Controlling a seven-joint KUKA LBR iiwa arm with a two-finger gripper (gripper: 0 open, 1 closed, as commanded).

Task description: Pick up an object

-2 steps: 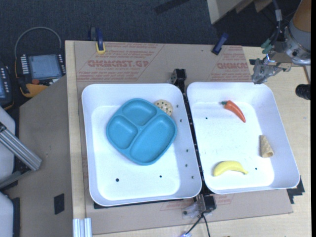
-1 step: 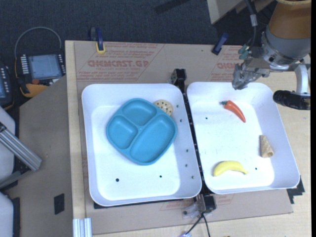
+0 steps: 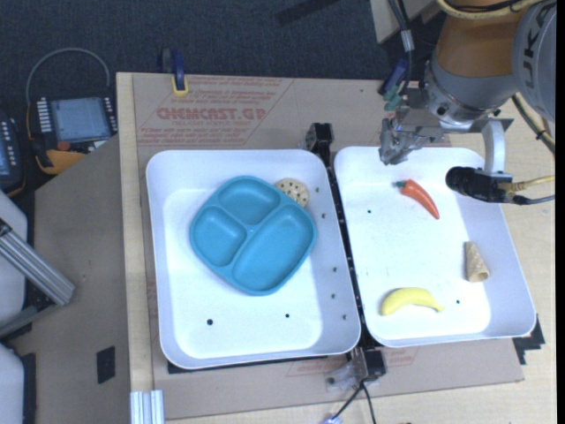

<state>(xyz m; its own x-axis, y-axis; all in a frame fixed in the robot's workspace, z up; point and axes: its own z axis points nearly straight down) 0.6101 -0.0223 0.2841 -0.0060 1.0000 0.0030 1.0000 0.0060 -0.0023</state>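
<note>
Right bin [image 3: 503,263], near end: we list a banana [image 3: 410,301] close to the front rim, flat, bare floor on all sides. Beside the right wall: a tan cone-like piece [image 3: 477,261], hemmed by that edge. Further back: a red pepper [image 3: 418,197], lying loose mid-floor, open around.

Left bin [image 3: 168,237]: a blue divided tray [image 3: 253,234], partly covering a cookie [image 3: 290,188].

Far end: the tool [image 3: 395,148] hangs over the right bin's back rim, carrying nothing; we cannot tell its opening.

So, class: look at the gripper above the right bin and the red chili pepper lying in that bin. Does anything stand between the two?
Nothing visible does. The gripper hangs over the far edge of the right bin, and the red chili pepper lies just beyond it on bare white floor. The banana and the tan piece lie farther off.
</note>
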